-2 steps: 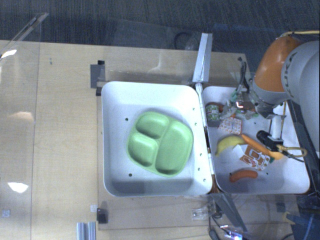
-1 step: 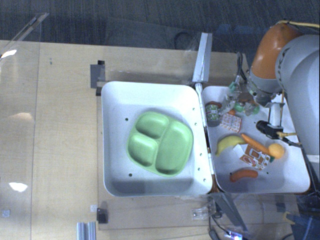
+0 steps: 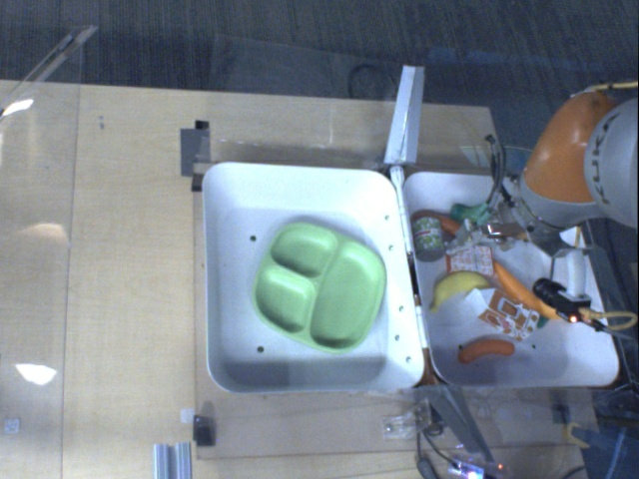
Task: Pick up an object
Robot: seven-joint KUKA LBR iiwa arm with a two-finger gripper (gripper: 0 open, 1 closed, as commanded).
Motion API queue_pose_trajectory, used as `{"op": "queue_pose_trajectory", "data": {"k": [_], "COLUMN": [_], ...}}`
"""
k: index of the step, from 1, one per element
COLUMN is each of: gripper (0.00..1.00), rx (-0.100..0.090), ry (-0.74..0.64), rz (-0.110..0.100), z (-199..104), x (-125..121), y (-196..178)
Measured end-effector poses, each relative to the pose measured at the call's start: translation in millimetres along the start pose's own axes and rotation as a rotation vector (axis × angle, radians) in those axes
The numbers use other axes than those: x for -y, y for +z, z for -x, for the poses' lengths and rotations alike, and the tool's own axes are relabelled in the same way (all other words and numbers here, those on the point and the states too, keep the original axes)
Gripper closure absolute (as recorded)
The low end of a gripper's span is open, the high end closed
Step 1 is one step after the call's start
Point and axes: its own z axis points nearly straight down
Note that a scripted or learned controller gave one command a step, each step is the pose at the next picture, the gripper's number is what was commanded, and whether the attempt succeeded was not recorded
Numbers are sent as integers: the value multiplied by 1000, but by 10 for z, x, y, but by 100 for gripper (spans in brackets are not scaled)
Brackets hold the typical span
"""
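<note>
Two bins (image 3: 300,183) | I see green divided tray (image 3: 319,285) in left | banana (image 3: 457,286), sausage (image 3: 486,348) in right | gripper (image 3: 502,226) far right, jaws: can't tell

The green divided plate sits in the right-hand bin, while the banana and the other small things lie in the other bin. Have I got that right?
Not quite. The camera view shows the green divided plate in the left bin, not the right-hand one. The banana and the other small things lie in the right bin, nearest the arm.
</note>
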Motion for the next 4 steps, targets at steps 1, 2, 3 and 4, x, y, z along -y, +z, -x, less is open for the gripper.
{"op": "queue_pose_trajectory", "data": {"k": [1,2,3,4], "gripper": [0,0,0,0], "rx": [14,1,0,2], "ry": [217,303,332,421], "rz": [-9,-3,2,5], "z": [-178,433,401,98], "x": [-437,-213,187,728], "y": [-8,16,1,-14]}}
